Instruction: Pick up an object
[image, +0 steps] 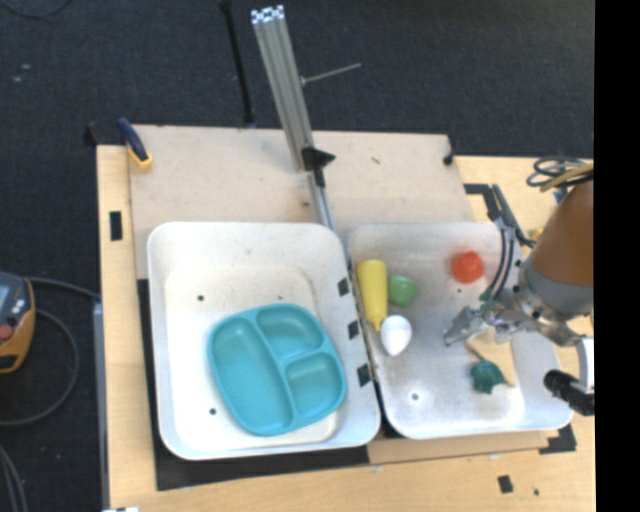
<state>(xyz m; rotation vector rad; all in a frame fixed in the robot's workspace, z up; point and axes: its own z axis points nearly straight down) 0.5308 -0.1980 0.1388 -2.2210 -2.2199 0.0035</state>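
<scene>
The right bin (430, 415) holds several small objects. A yellow cylinder (372, 290) lies along its left wall, with a green ball (403, 291) beside it and a white egg-shaped piece (395, 335) just below. An orange-red ball (467, 267) sits near the bin's back. A dark teal piece (487, 376) lies toward the front right. My gripper (478, 330) hangs low over the bin's right half, between the orange-red ball and the teal piece, touching neither that I can see. A small tan patch shows just under it.
The left bin (180, 260) holds a light blue divided plate (215, 350). A grey metal post (290, 90) rises behind the bins at the middle. The arm's orange band (570, 235) stands over the right bin's right edge.
</scene>
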